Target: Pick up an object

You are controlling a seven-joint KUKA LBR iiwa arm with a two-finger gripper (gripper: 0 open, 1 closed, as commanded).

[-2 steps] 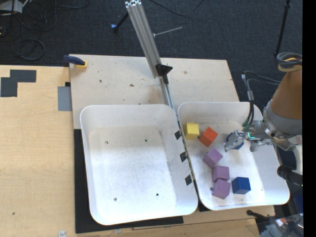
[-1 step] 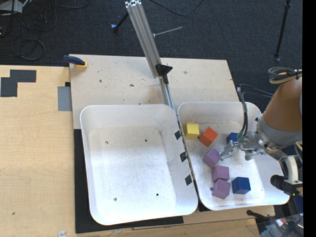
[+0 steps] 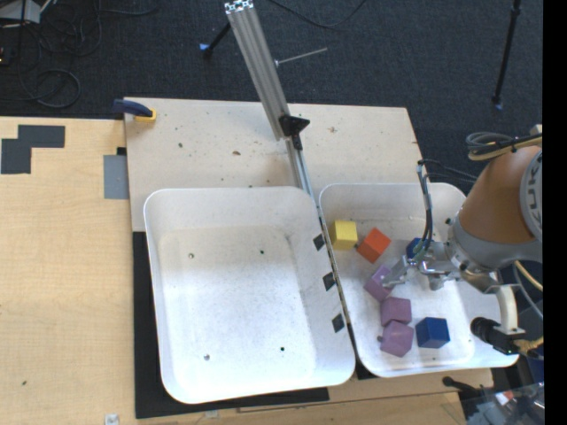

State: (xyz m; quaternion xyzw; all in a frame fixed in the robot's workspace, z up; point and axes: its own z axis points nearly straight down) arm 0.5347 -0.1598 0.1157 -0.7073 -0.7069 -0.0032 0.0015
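Tool [image 3: 400, 275] beside tilted purple block [image 3: 379, 283]

White bins [image 3: 232, 211]; yellow cube [image 3: 345, 233], orange cube [image 3: 375, 243], three purple blocks [image 3: 396, 311], blue cube [image 3: 432, 332]; pale desk [image 3: 213, 144].

Pale speckled bench [image 3: 221, 144], two white bins [image 3: 235, 299] side by side, blue clamp [image 3: 135, 109] (far-left corner)
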